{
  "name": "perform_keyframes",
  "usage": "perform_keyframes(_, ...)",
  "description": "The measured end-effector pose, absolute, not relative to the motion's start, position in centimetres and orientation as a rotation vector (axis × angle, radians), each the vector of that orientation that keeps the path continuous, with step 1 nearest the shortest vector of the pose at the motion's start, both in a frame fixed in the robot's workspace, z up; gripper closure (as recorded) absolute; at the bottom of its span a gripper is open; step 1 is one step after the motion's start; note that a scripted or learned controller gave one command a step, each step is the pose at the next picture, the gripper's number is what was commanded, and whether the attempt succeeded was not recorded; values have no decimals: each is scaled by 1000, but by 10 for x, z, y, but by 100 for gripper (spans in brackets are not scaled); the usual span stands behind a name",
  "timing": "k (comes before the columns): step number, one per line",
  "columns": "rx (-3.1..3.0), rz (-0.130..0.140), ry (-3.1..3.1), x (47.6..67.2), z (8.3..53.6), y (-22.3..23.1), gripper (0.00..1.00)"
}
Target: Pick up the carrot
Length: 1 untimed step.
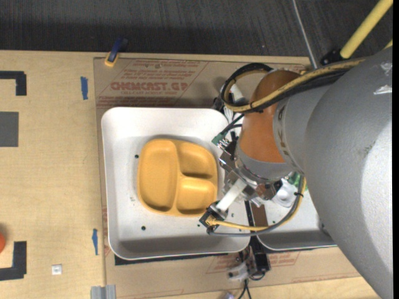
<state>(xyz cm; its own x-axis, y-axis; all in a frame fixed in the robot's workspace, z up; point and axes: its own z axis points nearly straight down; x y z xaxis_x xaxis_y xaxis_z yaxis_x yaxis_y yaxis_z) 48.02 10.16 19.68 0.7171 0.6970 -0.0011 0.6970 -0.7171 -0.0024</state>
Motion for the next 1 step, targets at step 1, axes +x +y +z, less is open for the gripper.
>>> perform_keyframes(1,-2935,2,-1119,513,161,123,100)
